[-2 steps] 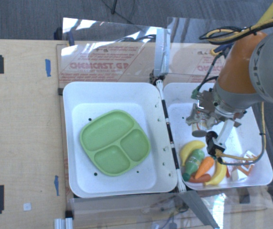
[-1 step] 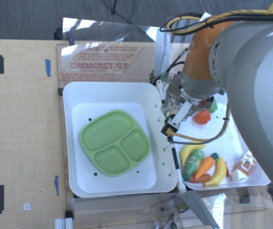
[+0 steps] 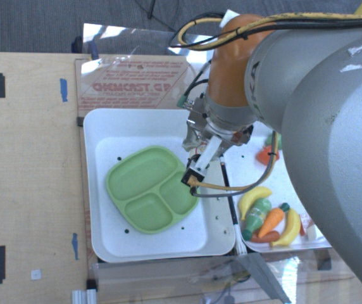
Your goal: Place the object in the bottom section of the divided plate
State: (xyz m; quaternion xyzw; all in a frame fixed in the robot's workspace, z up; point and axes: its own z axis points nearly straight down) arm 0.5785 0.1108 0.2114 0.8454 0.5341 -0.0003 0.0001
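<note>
A light green divided plate (image 3: 144, 177) lies in the left white bin (image 3: 105, 233), with one large section at the upper left and two smaller ones at the bottom and right. Its sections show bare green. The gripper (image 3: 197, 139) hangs under the orange wrist band, over the left bin's right side, just above the plate's right rim. The wrist and its mount hide what is between the fingers. Toy foods lie in the right bin (image 3: 295, 176): a yellow banana (image 3: 252, 198), a carrot (image 3: 269, 224) and a green pepper (image 3: 255, 216).
The big grey arm covers most of the right bin. A second banana (image 3: 290, 230) lies at that bin's front, and an orange-and-green toy (image 3: 269, 151) peeks out by the arm. A plastic-wrapped board (image 3: 133, 81) lies behind the left bin. The wooden bench (image 3: 26, 170) spreads to the left.
</note>
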